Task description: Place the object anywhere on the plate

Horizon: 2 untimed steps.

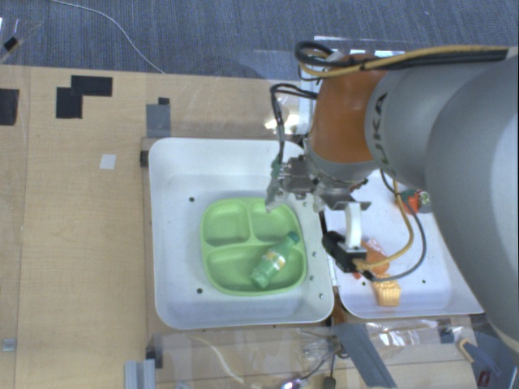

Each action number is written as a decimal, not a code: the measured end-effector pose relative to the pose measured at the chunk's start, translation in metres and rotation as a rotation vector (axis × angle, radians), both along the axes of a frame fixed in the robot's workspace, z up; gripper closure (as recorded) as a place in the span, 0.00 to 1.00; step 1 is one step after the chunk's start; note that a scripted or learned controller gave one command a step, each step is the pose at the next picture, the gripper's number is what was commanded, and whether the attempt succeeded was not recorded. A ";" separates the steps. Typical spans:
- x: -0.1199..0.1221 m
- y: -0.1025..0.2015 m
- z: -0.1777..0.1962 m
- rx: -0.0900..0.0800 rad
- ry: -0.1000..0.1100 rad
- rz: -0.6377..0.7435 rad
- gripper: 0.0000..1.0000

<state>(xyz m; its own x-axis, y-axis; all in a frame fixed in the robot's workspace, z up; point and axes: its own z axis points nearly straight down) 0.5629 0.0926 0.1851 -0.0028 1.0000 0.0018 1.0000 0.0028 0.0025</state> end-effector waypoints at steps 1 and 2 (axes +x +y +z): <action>0.001 0.001 0.011 0.002 -0.003 0.000 1.00; -0.021 -0.043 0.061 -0.001 -0.002 -0.001 1.00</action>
